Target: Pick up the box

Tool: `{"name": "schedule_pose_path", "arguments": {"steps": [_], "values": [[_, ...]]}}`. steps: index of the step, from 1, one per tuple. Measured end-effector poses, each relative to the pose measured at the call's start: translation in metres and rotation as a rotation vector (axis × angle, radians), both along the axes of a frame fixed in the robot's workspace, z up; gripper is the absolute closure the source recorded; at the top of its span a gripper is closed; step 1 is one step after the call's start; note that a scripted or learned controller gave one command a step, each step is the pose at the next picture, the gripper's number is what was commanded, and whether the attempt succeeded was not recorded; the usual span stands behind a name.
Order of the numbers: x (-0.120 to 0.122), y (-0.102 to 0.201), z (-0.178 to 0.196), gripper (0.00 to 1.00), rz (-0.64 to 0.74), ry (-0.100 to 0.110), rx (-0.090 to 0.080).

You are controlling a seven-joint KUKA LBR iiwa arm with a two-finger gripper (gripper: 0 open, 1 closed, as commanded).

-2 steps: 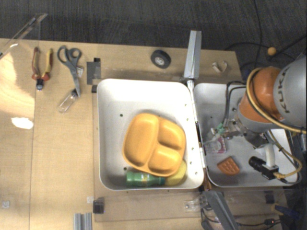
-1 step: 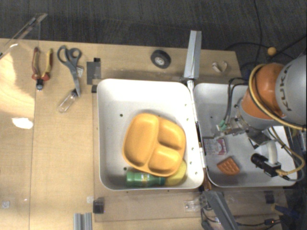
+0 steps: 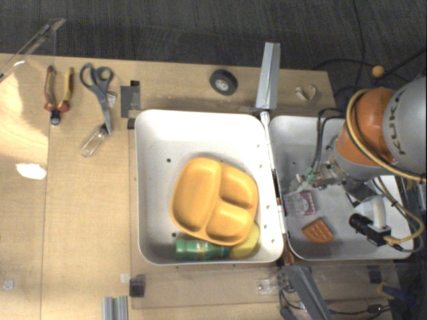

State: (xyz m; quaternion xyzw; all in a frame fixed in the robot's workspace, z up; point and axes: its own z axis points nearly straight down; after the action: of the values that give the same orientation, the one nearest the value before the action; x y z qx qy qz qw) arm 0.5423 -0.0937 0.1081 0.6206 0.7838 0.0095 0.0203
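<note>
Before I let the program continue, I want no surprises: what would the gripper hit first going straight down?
Probably the small clear packet on the right bin floor just under the gripper; depth is unclear from above.

Left bin (image 3: 150, 179): yellow divided tray (image 3: 215, 200) lying tilted toward near-right corner, over a green bottle (image 3: 195, 248) along near wall & a yellow-green fruit (image 3: 248, 243) just rt of it. Right bin (image 3: 300, 135): orange ridged piece (image 3: 317, 231) near near wall. Bench (image 3: 80, 232) far-left corner: red-handled pliers (image 3: 57, 93), grey scissors (image 3: 100, 92) beside them, clear tube (image 3: 93, 141) just nearer. Black tape roll (image 3: 223, 81) at far edge, next to upright metal post (image 3: 268, 75).
</note>
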Motion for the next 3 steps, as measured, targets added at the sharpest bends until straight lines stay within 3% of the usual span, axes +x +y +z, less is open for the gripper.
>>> {"name": "schedule_pose_path", "arguments": {"steps": [1,2,3], "values": [[-0.044,0.002,-0.012,0.00,0.059,0.005,0.000],[-0.041,-0.001,0.000,1.00,0.058,-0.006,-0.008],[-0.041,-0.001,0.000,0.00,0.058,-0.005,-0.008]]}}
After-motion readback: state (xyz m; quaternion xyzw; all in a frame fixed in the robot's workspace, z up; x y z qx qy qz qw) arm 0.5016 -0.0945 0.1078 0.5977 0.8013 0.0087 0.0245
